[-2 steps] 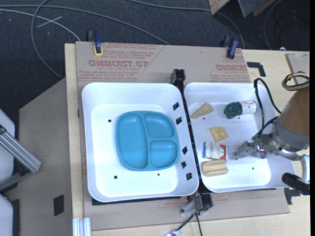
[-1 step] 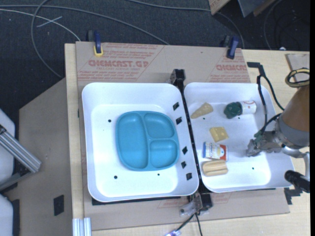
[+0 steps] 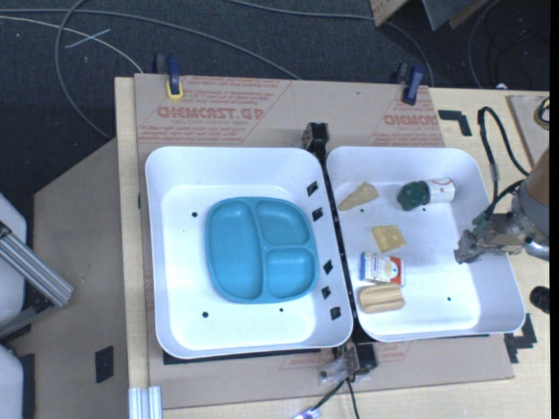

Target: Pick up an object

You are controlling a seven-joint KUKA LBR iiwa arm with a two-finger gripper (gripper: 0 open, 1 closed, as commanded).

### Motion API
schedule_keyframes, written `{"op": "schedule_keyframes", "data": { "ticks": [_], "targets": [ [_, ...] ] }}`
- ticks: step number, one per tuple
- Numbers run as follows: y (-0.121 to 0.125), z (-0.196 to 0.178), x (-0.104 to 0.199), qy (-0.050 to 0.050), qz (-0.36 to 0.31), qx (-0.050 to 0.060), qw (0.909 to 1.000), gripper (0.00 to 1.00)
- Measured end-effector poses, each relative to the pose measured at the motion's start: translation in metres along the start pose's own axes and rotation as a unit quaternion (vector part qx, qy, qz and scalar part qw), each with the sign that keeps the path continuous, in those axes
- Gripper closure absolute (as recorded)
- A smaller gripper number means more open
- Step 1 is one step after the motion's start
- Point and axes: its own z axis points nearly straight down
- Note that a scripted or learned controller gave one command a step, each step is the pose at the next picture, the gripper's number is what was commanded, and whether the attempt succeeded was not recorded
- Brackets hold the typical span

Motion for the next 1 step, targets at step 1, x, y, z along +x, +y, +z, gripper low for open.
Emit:
{"op": "schedule_keyframes", "data": {
  "ticks": [1],
  "targets": [
    [0.0018, -0.0538, -0.0004, 0.0, 0.0, 0.0, 1.0, 1.0]
  ]
}}
